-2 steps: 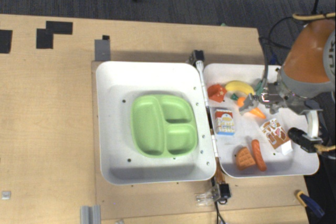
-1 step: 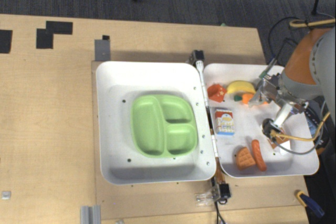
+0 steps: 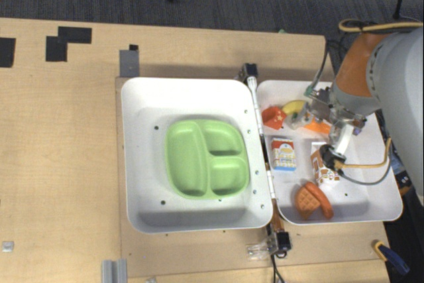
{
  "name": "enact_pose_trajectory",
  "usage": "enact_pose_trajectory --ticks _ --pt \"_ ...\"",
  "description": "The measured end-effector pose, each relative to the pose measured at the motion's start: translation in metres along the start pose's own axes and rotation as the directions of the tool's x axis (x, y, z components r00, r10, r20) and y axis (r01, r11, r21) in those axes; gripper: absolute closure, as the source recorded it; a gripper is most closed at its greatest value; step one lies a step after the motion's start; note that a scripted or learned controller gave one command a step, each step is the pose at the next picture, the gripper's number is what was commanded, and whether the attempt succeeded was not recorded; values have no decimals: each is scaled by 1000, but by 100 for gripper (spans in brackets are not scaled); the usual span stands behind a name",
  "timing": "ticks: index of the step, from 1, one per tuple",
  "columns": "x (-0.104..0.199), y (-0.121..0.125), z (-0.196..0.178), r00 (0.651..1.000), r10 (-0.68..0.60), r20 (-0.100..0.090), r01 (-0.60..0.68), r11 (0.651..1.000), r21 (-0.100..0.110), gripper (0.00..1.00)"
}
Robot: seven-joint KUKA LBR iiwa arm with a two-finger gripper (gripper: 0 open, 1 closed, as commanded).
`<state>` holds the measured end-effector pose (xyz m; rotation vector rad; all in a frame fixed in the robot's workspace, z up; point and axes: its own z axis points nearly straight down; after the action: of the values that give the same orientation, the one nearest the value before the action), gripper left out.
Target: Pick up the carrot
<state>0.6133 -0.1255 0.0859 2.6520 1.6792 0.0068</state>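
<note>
The carrot (image 3: pixel 317 128) shows as a small orange piece in the upper middle of the right bin (image 3: pixel 371 209), partly covered by the gripper. My gripper (image 3: pixel 317 114) hangs low over the carrot, reaching in from the right under the grey arm with its orange band (image 3: pixel 354 69). Whether the gripper touches the carrot cannot be told from this angle.
Around the carrot lie a red item (image 3: pixel 273 117), a yellow banana (image 3: pixel 293 107), a small carton (image 3: pixel 283 154), a second carton (image 3: pixel 325 173) and a brown waffle-like piece (image 3: pixel 311 201). The left bin (image 3: pixel 142 116) holds a green divided plate (image 3: pixel 207 157).
</note>
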Motion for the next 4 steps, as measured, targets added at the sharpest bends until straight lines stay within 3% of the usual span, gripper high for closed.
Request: enact_pose_trajectory --ticks 1,2,3,4 --pt "1 1 -12 1000 -5 -2 5 1000 -2 100" --pt "1 1 -11 1000 -6 -2 6 1000 -2 0" --pt "1 -2 0 982 188 1 -188 982 3 0" --pt "3 -1 -12 983 182 -1 -182 983 -1 100"
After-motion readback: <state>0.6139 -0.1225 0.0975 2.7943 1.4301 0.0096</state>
